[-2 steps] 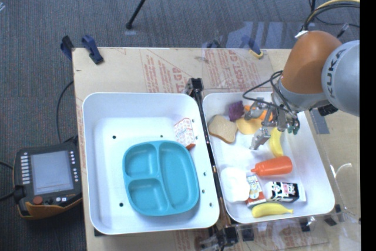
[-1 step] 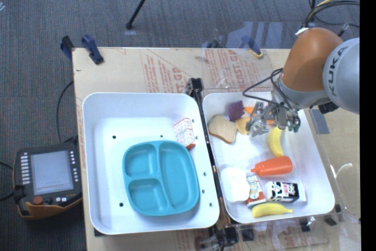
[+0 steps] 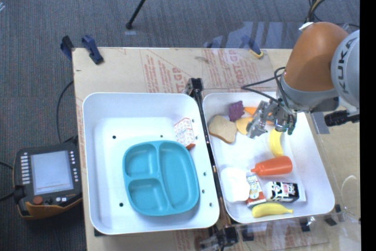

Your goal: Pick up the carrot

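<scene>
The carrot is a small orange piece near the back of the right bin, between a purple grape bunch and the gripper. Only its left end shows; the rest is hidden behind the gripper body. My gripper hangs low over the back middle of the right bin, just right of the carrot and above the top of a yellow banana. Nothing can be seen held in it.
The right bin also holds a bread slice, a yellow-orange chip, an orange bottle, a white cup, a milk carton and a second banana. The left bin holds a blue divided plate and a small packet.
</scene>
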Action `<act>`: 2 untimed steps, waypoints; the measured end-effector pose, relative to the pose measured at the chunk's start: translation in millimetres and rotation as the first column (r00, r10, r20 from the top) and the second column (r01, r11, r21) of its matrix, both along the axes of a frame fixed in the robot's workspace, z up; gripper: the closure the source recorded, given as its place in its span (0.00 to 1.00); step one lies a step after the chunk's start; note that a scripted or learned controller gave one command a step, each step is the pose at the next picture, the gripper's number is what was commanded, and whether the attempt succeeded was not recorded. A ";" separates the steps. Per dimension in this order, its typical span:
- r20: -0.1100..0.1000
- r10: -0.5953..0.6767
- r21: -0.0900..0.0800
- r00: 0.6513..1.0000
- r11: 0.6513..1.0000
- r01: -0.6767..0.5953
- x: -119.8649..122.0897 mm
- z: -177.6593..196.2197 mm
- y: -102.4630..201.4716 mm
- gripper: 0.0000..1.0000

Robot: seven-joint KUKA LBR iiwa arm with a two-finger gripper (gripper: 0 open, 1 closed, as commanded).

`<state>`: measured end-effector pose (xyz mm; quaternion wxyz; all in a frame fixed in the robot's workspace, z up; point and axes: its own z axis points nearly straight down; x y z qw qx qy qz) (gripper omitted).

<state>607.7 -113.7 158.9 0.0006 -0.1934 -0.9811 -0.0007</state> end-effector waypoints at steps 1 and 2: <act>0.008 -0.093 -0.002 0.996 0.996 0.093 32.2 77.0 -2.5 1.00; -0.005 -0.225 -0.002 0.974 0.974 0.225 -34.6 40.5 -31.8 1.00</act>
